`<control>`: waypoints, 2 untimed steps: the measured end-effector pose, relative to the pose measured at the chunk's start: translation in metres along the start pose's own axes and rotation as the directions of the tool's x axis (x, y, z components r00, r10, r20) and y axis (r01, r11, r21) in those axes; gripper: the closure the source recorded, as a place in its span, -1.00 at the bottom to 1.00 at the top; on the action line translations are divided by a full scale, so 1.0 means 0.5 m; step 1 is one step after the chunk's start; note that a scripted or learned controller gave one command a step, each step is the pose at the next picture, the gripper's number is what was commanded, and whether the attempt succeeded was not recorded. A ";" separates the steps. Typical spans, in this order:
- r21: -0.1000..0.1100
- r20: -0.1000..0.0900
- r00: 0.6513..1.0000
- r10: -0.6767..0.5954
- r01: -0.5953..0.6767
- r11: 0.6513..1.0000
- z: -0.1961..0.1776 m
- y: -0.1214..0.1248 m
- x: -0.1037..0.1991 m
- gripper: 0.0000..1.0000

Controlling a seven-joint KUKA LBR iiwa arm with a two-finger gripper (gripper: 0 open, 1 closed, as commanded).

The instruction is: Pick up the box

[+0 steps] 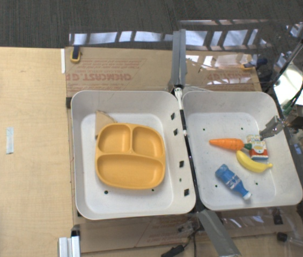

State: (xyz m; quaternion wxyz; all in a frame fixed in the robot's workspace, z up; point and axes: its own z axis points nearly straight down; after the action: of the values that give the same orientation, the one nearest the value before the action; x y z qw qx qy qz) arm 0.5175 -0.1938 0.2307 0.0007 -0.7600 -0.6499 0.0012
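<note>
Hovering by the right bin's far right edge, our gripper [272, 126], fingers slightly apart, sits just beyond the box [257, 150].

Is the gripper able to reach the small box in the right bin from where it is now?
Probably yes. The gripper hangs just above and right of the small box, with nothing between them. The banana touches the box from below and the carrot lies at its left, so grasping may be tight.
</note>
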 end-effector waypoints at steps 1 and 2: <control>0.005 -0.003 0.971 0.237 -0.237 0.971 0.254 0.043 -0.011 -1.00; 0.006 -0.001 0.971 0.240 -0.240 0.971 0.237 0.042 -0.014 1.00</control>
State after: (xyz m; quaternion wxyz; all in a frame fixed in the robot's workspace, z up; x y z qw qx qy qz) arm 0.5368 -0.2042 0.1120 0.0035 -0.8330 -0.5532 0.0024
